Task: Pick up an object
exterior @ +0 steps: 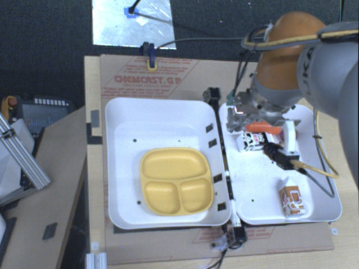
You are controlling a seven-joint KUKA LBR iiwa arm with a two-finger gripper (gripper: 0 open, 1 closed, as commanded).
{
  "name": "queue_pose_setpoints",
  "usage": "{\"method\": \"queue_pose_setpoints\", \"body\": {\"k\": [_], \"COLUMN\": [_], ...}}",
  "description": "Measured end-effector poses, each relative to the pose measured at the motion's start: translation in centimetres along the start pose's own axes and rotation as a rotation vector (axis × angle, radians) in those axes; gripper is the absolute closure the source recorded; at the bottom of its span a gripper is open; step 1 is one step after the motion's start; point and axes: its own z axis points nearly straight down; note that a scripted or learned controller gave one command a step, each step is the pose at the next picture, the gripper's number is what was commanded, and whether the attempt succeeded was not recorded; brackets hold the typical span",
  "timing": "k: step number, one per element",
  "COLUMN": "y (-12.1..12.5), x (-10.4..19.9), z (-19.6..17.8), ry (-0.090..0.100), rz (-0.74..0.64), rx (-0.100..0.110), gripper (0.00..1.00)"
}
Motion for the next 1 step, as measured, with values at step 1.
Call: {"method": "queue_pose_setpoints", "body": {"k": [1], "y": [1.56], "x": [4.65], "z": [0.05], "ry": [0.0], "rz": [0.001], "rx": [0.001], "gripper": [1.0]}}
